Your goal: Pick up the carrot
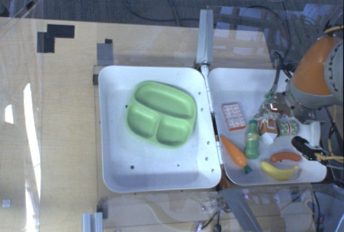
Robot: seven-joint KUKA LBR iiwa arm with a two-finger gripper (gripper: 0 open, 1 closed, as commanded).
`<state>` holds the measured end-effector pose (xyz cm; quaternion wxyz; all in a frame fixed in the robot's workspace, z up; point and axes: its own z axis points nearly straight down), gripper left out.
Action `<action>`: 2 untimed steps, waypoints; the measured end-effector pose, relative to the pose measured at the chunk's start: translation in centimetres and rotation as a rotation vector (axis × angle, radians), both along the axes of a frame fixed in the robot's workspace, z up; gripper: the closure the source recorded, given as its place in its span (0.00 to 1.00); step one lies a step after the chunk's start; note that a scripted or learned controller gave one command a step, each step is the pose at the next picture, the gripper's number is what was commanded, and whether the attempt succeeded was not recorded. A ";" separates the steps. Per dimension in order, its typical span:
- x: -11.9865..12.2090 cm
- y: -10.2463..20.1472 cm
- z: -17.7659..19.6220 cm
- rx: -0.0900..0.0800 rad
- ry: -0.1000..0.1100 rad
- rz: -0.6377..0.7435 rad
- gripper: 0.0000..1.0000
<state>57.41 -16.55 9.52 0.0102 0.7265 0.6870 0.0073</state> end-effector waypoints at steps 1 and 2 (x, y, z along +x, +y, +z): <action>2.3 2.4 0.0 -0.011 0.001 0.405 1.00; 4.8 -4.0 -0.2 -0.003 0.008 0.056 1.00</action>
